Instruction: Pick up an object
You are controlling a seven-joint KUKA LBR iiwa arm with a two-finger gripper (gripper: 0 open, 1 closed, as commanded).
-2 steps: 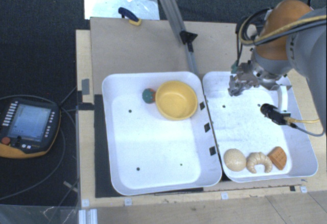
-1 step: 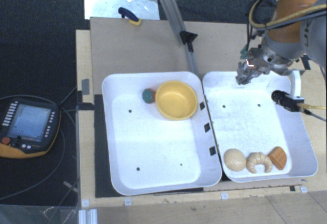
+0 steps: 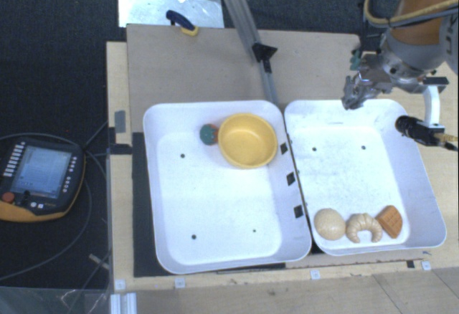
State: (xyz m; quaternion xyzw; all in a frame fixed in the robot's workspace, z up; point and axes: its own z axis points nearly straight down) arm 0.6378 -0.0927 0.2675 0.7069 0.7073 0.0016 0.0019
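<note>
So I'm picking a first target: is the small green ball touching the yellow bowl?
Touching: the camera view shows the green ball pressed against the yellow bowl rim, no gap.

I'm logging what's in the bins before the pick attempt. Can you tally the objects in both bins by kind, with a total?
Left bin:
Yellow bowl: 1
Small teal ball: 1

Right bin:
Round bread roll: 1
Croissant: 1
Waffle-like toast piece: 1

Total: 5
</note>
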